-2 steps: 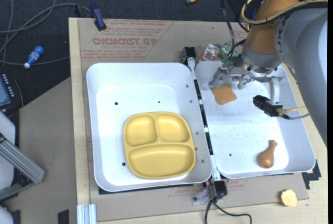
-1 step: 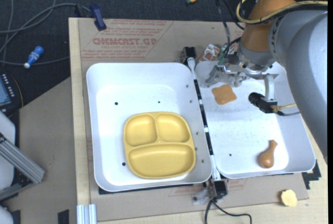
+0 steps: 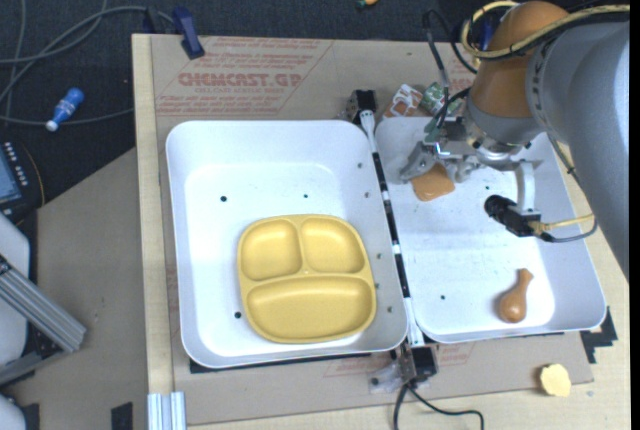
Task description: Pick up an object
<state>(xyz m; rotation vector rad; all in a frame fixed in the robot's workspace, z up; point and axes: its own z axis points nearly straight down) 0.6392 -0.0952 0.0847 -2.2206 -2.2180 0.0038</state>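
The gripper [image 3: 436, 166] is hanging low over the right bin [image 3: 560, 313], its fingers closing around a tan lump [image 3: 434, 184] (bread-like) at eleven o'clock there; a drumstick [image 3: 515, 296] is lying at five o'clock.

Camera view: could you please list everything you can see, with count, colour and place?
Bins: two, white, side by side on the bench.
Divided plate: one, yellow, in the left-hand bin.
Drumstick-shaped toy: one, brown, right-hand bin, near corner.
Tan piece: one, orange-brown, right-hand bin, directly under the gripper.
Yellow chunk: one, on the bench by the right-hand bin.
Blue clip: one, bench's far edge.
Gripper: one, grey, over the right-hand bin.
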